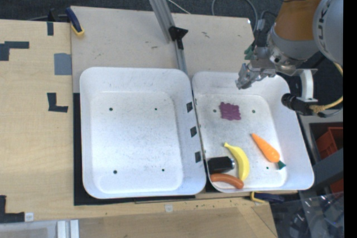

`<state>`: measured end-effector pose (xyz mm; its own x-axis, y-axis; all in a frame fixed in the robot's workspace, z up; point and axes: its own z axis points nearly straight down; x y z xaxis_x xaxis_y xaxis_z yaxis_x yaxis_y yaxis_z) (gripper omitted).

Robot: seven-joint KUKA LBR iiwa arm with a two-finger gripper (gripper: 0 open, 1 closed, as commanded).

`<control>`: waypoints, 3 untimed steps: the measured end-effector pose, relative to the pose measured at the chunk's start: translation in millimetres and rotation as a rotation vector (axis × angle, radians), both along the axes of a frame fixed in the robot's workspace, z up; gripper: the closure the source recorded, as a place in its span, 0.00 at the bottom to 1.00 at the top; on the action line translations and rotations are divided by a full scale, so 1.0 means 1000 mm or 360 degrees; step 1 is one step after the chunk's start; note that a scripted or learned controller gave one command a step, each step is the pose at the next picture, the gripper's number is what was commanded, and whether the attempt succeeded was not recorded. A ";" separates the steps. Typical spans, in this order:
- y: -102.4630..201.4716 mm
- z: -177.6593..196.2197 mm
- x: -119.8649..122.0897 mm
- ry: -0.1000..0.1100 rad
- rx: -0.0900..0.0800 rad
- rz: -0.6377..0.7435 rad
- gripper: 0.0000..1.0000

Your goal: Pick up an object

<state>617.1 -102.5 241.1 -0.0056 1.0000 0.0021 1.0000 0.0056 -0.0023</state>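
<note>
Five things lie in the right bin (290, 136) below me: a purple grape bunch (230, 111) near its middle, an orange carrot (265, 148) toward the right wall, a yellow banana (239, 159), a black block (219, 164) touching the banana's left side, and a red sausage (227, 180) at the near rim. My gripper (244, 82) hangs over the bin's far rim, up and right of the grapes, holding nothing. The left bin (89, 136) sits beside it on the counter (33, 120).
</note>
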 end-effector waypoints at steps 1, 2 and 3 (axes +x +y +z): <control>0.061 -0.002 -0.021 0.0002 0.0001 0.0002 1.00; 0.106 0.003 -0.038 0.0001 0.0000 0.0001 1.00; 0.163 0.005 -0.052 0.0002 0.0000 0.0003 1.00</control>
